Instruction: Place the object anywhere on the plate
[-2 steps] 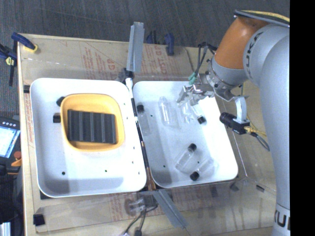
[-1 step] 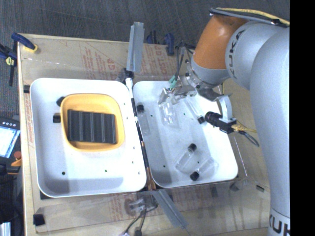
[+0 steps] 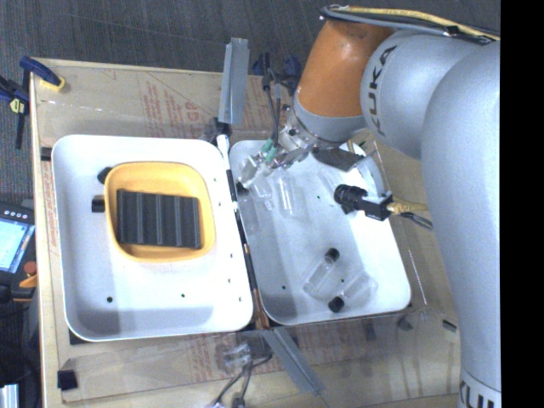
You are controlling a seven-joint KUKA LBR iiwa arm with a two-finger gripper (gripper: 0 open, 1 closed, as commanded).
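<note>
- Gripper is seen low over the right bin's far-left corner; finger state cannot be told.
- 2 clear vials are seen near the right bin's front.
- Yellow plate is seated in the left bin.

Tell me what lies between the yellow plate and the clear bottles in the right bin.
In the camera view, between the yellow plate and the clear bottles lie the two bins' adjoining white walls.
</note>
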